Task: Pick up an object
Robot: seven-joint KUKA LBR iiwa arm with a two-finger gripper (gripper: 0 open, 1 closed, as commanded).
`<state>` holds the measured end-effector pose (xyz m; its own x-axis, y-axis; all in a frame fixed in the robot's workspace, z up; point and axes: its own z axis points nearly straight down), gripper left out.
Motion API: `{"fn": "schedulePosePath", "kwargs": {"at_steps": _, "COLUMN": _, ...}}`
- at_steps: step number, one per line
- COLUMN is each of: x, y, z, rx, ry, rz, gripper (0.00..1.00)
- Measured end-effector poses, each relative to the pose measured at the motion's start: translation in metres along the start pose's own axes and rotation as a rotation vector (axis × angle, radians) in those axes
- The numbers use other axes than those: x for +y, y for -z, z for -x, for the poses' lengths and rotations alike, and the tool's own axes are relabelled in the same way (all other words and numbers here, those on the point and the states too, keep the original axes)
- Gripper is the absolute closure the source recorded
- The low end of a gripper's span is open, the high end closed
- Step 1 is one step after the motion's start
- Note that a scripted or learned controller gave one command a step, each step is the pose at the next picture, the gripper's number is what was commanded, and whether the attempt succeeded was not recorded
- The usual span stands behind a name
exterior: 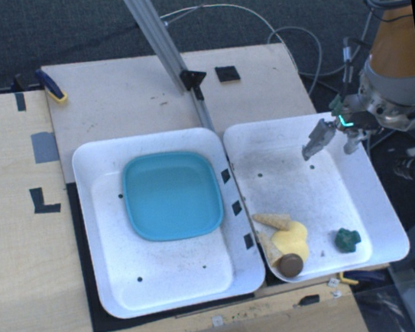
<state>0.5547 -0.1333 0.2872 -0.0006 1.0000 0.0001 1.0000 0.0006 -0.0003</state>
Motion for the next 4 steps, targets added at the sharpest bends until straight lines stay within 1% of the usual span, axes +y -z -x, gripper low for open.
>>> {"fn": "schedulePosePath", "kwargs": {"at_steps": 1, "x": 0.0, "y": 0.0, "z": 0.0, "rx": 0.0, "ry": 0.0, "rz": 0.0, "gripper": 0.0}}
{"fn": "schedulePosePath", "kwargs": {"at_steps": 2, "x": 0.0, "y": -0.061, "z": -0.007, "rx": 0.001, "ry": 0.001, "rz": -0.005, "gripper": 0.0}}
{"fn": "schedulePosePath", "kwargs": {"at_steps": 4, "x": -0.002, "y": -0.186, "z": -0.015, "rx": 0.001, "ry": 0.0, "rz": -0.006, "gripper": 0.0}}
